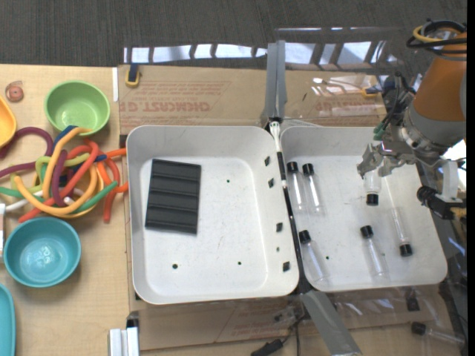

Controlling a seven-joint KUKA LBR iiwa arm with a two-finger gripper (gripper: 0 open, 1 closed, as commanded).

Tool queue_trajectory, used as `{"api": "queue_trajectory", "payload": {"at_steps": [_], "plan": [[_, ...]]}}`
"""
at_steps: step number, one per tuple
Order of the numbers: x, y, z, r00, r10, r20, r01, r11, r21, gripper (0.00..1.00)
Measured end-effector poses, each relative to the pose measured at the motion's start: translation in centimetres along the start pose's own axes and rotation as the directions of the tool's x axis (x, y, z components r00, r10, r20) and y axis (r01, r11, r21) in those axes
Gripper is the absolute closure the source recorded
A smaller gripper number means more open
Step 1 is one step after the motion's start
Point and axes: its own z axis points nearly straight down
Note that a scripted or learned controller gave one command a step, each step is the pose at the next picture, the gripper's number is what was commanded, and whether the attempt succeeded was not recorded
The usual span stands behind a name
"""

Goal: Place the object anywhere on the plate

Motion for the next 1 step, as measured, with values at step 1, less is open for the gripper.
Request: {"api": "queue_trajectory", "payload": {"at_steps": [1], "plan": [[-5.85, 1.86, 1.1, 1.0, -0.03, 0.001, 0.03, 1.0, 0.0, 1.0]]}}
